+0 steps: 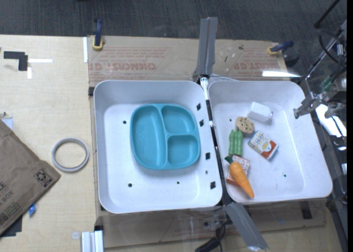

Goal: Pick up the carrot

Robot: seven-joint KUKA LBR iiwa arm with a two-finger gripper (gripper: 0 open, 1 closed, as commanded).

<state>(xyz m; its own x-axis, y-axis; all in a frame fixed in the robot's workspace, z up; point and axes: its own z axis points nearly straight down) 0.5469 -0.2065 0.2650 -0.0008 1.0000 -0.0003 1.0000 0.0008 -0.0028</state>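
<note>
The tool [309, 105] hangs at the right bin's [309, 190] far right rim; I cannot tell its state. The carrot [241, 179] lies well apart from it, down-left, beside a green item [235, 142].

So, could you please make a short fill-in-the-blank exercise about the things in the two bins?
1. The carrot lies in the ____ bin.
2. The divided plate in the left bin has the colour ____.
3. The plate has ____ compartments.
4. The green toy lies directly ____ the round cookie in the image.

Missing words: right; blue; three; below
</note>
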